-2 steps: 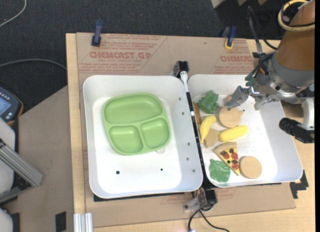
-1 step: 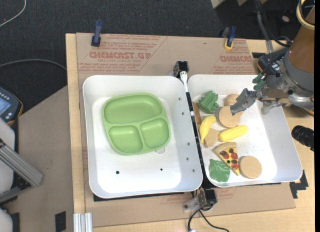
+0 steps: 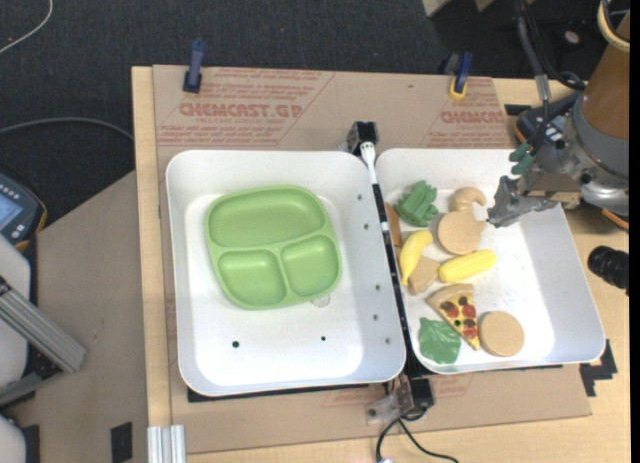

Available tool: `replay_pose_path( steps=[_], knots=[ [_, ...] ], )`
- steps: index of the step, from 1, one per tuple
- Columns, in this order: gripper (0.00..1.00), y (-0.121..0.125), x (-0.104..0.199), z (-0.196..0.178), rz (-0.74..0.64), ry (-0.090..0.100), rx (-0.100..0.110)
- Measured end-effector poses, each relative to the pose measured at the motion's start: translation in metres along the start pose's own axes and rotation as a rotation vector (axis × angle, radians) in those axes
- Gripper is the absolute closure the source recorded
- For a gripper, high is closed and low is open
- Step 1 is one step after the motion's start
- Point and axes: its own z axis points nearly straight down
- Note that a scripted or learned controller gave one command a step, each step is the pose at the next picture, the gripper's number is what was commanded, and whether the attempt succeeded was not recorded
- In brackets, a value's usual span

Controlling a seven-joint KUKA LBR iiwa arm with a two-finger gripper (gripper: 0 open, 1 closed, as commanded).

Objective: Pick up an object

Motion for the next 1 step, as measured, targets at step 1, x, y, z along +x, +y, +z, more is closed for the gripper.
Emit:
replay_pose_path(
  steps=[1],
  knots=[
    [1.00, -0.0174, 0.1005, -0.1113, -0.012, 0.005, -0.011]
  ],
)
